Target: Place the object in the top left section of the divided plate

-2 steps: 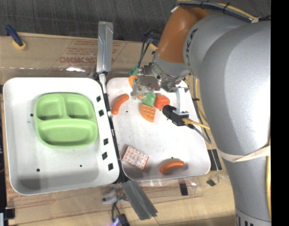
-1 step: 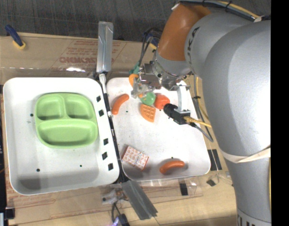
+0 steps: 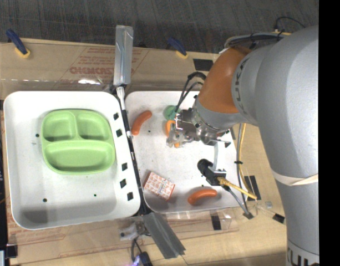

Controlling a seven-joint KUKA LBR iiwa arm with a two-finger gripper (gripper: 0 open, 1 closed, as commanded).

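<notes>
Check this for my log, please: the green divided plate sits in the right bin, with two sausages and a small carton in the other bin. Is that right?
One thing is wrong: the camera view shows the green divided plate in the left bin, not the right. The two sausages and the small carton lie in the right bin, where the gripper is.

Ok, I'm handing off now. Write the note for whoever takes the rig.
Gripper: low in the right bin, at the green and orange bits by its top middle; grip not readable.
Plate: in the left bin, nothing in any section.
Also in the right bin: two sausages, a small box.
Done: nothing placed.
Left: pick the object, carry it over, put it in the plate's top left section.
</notes>
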